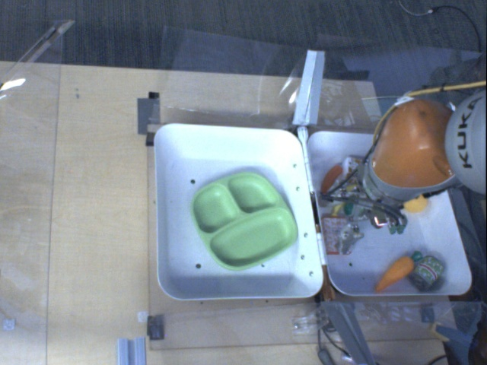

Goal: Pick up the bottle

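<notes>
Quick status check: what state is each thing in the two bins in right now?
Green divided plate: flat in the left bin, compartments bare.
Toy carrot: lying in the right bin, near front edge.
Gripper: low over the right bin's left side.
Yellow item: partly hidden under the arm.

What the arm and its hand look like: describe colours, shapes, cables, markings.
The arm is grey with a bulbous, glossy orange band and black "KU" lettering on its shell. Below it, the hand is a dark metal assembly with thin coloured wires around it. Finer detail is too small to tell.
</notes>
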Controlling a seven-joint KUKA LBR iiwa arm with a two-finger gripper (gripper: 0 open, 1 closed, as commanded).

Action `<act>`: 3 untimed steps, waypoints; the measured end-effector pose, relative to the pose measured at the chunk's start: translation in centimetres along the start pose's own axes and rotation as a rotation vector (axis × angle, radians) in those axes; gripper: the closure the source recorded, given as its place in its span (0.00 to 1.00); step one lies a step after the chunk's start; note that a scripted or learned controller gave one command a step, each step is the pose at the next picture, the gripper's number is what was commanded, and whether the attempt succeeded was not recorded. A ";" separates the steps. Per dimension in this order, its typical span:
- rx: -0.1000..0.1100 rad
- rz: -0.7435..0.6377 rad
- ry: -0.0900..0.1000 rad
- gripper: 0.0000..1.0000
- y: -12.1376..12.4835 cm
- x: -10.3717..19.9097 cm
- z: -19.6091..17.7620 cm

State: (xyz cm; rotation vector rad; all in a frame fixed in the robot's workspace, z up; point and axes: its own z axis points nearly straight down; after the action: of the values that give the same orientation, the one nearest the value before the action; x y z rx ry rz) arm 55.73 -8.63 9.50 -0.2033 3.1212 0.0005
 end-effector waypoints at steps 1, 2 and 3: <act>0.004 0.003 -0.030 1.00 0.1 -0.8 -1.5; 0.002 0.017 -0.006 1.00 1.4 0.2 -23.7; 0.001 -0.023 0.003 1.00 -7.0 0.0 -20.2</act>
State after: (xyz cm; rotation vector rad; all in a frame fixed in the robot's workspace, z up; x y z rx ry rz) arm 56.30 -15.58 29.73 -0.2390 3.1217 -0.0023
